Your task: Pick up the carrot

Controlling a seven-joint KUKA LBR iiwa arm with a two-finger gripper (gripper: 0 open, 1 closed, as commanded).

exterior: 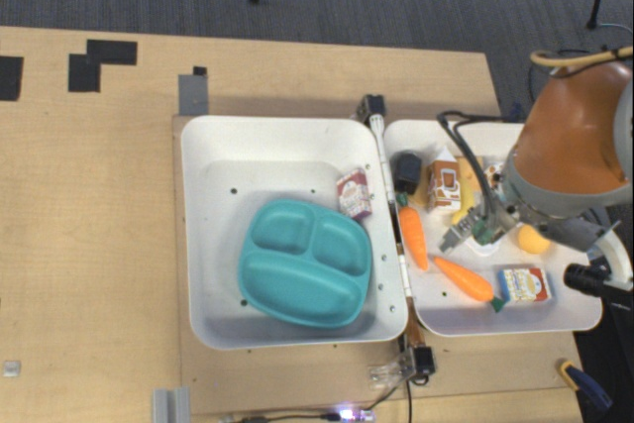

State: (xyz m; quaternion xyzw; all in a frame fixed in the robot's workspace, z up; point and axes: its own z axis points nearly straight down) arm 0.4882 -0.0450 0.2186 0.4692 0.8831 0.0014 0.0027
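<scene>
Because the arm reaches in from the right, its grey and orange bulk hangs over the right bin and covers that bin's far right corner, so the gripper shows as a cluster of dark and metallic parts poking out towards the bin's middle. From this slant I cannot tell whether the tool is released or clenched; nothing can be seen lodged in it, so I judge the pick not yet made.

Two carrots lie in the right bin. The first carrot runs along the bin's left wall, stem end towards the far edge, just beside the divider between the bins. The second carrot lies slanted on the floor near the front edge, its tip pointing towards a small white carton by the front right corner. The gripper hovers above the gap between the two, seemingly nearer the slanted one, which sits clear of the walls and so looks the easier target; the one against the wall leaves little room for a finger on its left side.

Near the far edge rest a black object and a brown packet, while a yellow fruit sits half under the arm.

The left bin carries a teal divided plate towards its front, with a small wrapped packet by its right wall, all well apart from the work.
</scene>
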